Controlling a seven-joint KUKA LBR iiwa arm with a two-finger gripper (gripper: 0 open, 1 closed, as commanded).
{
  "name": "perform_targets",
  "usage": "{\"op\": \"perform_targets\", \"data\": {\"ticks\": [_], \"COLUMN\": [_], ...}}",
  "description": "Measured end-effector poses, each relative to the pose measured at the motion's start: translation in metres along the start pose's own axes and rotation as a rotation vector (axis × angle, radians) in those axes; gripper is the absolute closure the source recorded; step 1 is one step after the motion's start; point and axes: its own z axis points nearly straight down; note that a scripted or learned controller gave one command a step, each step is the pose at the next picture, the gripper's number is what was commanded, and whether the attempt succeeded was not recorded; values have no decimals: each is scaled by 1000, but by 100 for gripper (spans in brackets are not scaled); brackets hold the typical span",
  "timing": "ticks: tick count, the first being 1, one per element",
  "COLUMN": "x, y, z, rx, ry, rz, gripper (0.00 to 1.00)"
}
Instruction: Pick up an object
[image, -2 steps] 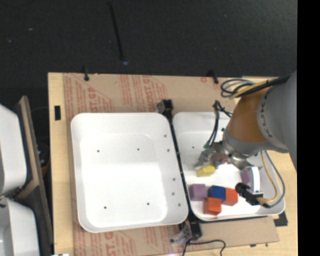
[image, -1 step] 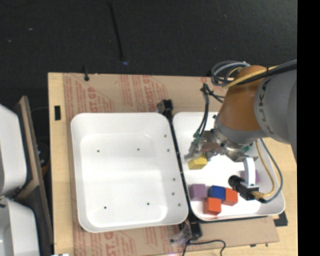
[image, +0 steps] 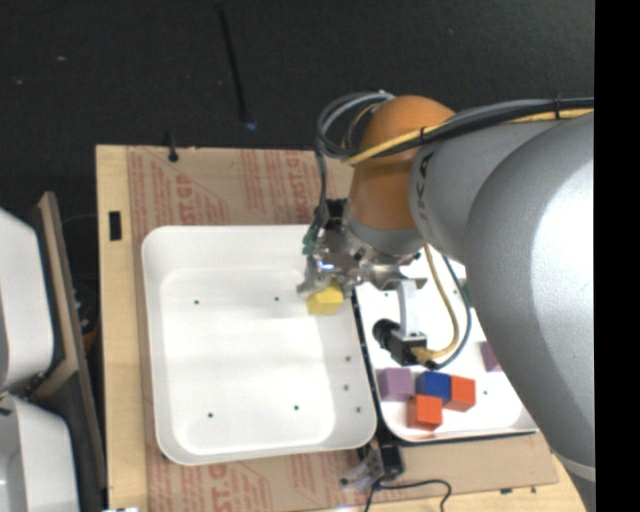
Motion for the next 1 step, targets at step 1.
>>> {"op": "perform_targets", "data": {"ticks": [1], "x": [5], "y": [53], "z": [0], "rx": [0], "ry": [-2], "rz": [58], "gripper": [100]}}
